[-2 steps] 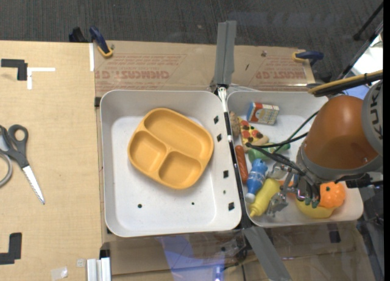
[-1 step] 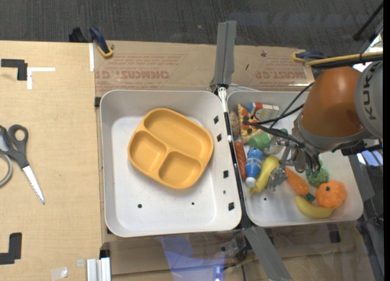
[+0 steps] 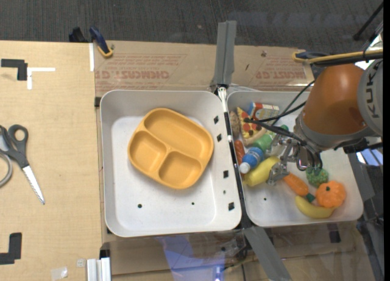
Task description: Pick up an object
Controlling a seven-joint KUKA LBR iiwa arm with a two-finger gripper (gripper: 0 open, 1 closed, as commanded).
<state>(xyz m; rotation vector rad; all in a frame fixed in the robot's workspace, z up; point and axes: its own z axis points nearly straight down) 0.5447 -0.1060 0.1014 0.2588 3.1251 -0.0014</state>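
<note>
While the grey arm with its glossy orange band (image 3: 335, 100) reaches in from the right, the metal two-finger gripper (image 3: 291, 170) hangs low over the right shallow white plastic bin (image 3: 347, 216). Whether it is apart or together I cannot tell; cables and brackets clutter it. Nothing is visibly clamped in it.

Candidate objects are all in that right bin, piled against its left wall and front:
- smooth yellow rounded plastic toy (image 3: 262, 173), just left of the gripper, touching or nearly so
- small orange carrot-shaped toy (image 3: 297, 184), right below the gripper
- bumpy green broccoli-like toy (image 3: 315, 176), beside the carrot
- ribbed orange pumpkin toy (image 3: 331, 194) with a green stem, near the front right
- curved yellow banana toy (image 3: 314, 208), lying against the pumpkin
- small white bottle with a blue cap (image 3: 247, 165), by the bin wall
- printed flat food pieces (image 3: 248, 126) toward the back, too jumbled to sort out

Left shallow white bin (image 3: 122, 213) holds a matte yellow-orange three-compartment plate (image 3: 170, 149), rounded corners, sitting tilted in the middle.

Off to the left, grey-handled scissors (image 3: 18, 155) lie on the pale wood bench (image 3: 49, 115). Brown printed cardboard (image 3: 152, 66) lies behind the bins.
</note>
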